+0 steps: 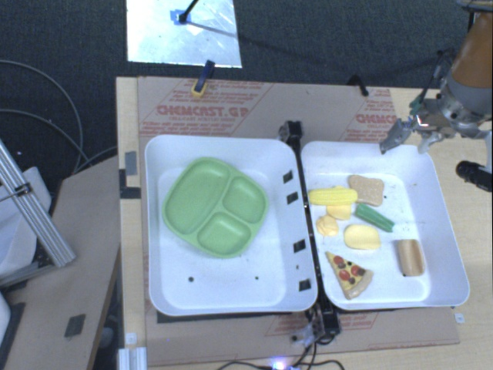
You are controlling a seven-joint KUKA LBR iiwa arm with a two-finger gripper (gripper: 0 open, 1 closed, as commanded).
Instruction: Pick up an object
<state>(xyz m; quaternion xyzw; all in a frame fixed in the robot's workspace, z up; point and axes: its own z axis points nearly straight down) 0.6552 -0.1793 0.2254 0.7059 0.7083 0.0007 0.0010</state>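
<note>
Seen from above at a slant, two shallow white bins sit side by side on a brown board in the middle of the frame. The left bin (223, 284) carries a green divided plate (215, 205) with three compartments, lying slightly toward the bin's left half. The right bin (439, 230) holds the toy food, grouped in its left and middle part: a yellow corn cob (332, 196) near the divider, a slice of toast (366, 189) just to its right, a green pod (373, 218) slanting below the toast, a small pale yellow piece (328, 225) beside the divider, a round yellow lemon (361, 237) just right of it, a pizza slice (348, 273) near the bin's lower edge, and a hot dog (410, 257) standing apart at the lower right. The gripper (407, 136) hangs at the upper right of the frame, over the top rim of the right bin, well apart from all the food, with nothing between its fingers, which look spread apart. A shiny sheet (182, 21) lies at the upper left, with a yellow and blue clip (203, 79) just below it on the board.
</note>
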